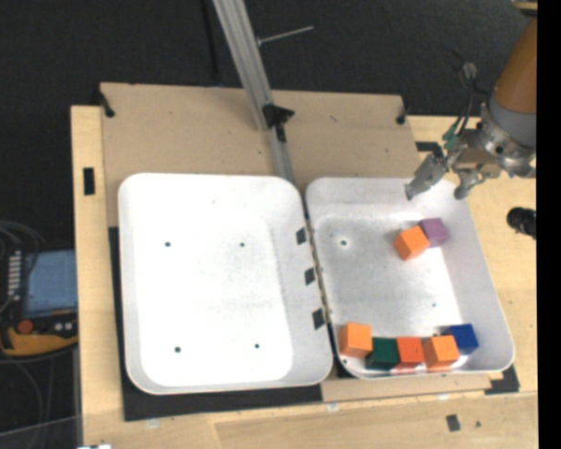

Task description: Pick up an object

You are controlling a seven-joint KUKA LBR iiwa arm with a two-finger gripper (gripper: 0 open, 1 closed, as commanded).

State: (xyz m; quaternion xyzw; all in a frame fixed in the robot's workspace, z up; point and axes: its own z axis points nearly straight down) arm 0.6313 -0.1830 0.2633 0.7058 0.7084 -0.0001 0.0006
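Note:
My gripper [442, 183] hangs over the far right corner of the right bin [385, 193], with its two fingers spread apart and nothing between them. Below it in the bin lie an orange block [411, 242] and, touching it on the right, a purple block [435, 231]. Along the bin's near edge sits a row of blocks: an orange one [356, 339], a green one [383, 353], two more orange ones [409, 350] [440, 351] and a blue one [463, 337].
The left bin [210, 279] lies beside the right one, joined by small black clips [310, 276]. A slanted metal rail [251, 64] rises from the back of the bench between the bins. Cables and a blue box [47, 283] sit off the bench's left.

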